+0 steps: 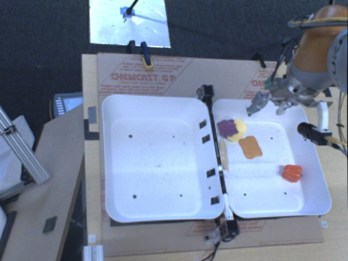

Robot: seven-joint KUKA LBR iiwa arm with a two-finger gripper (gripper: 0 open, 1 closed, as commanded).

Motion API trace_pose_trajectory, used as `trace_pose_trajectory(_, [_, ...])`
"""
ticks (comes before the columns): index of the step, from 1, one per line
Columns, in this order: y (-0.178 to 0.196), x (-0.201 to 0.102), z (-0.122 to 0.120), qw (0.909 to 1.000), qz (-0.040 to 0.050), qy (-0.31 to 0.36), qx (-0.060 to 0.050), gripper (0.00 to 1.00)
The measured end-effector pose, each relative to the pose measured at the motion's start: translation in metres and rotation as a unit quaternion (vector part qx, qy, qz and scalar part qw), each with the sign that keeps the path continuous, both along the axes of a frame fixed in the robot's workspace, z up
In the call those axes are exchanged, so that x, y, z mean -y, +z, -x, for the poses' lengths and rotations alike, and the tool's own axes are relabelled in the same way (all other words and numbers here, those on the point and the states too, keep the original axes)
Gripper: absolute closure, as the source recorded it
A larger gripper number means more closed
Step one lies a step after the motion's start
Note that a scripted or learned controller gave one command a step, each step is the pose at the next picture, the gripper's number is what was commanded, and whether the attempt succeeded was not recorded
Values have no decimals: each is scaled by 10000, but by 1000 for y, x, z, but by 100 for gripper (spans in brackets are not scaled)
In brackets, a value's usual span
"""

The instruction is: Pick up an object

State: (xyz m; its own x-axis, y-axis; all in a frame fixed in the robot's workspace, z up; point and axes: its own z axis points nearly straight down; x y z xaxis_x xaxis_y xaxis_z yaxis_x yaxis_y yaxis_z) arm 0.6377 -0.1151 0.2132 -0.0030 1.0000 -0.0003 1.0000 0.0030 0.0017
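Note:
The right bin point(312, 197) holds a purple lumpy object point(227, 127) lying against a pale yellow round piece point(237, 132) near its back left. An orange-tan flat piece point(250, 147) lies just right of them, and a red-orange pepper-like object point(292, 172) rests near the right wall. My gripper point(269, 105) hangs above the bin's back edge, up and to the right of the purple object, with its two fingers spread apart and nothing between them.
The left bin point(109, 162) sits beside the right one, with a black clipped divider point(213, 145) between them. A cardboard sheet point(163, 72) lies under both bins. A black fitting point(307, 130) with a cable sticks in over the right bin's right wall.

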Motion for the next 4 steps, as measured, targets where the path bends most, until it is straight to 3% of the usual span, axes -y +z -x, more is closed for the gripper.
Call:
trace_pose_trajectory(1, [-60, 13, 67, 10000, -8, -24, -45, 0])
trace_pose_trajectory(2, [-132, -2, 64, 10000, -2, 5, -16, 0])
trace_pose_trajectory(3, [-93, -8, 43, 10000, 3, 8, 21, 0])
trace_pose_trajectory(4, [-130, -33, 29, 10000, 2, 17, 5, 0])
